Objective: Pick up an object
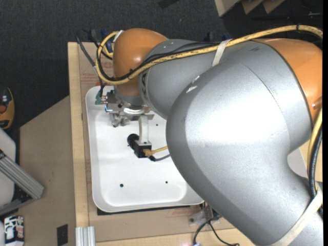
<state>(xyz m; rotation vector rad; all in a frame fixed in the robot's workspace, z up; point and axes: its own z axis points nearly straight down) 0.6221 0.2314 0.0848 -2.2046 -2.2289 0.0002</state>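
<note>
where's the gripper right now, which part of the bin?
In the camera view the gripper is over the upper-left corner of the white bin, just below the arm's orange band.

The arm [246, 127] is grey with an orange band [134, 55], a yellow cable [266, 34] along it. Below the gripper [123, 119], the bin [138, 196] is plain white; the bench [76, 137] around it is tan.

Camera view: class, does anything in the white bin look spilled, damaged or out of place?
Nothing stands out. The white bin looks intact and unstained where visible, bar two tiny dark specks too small to identify. The end effector hangs over its far end.
</note>
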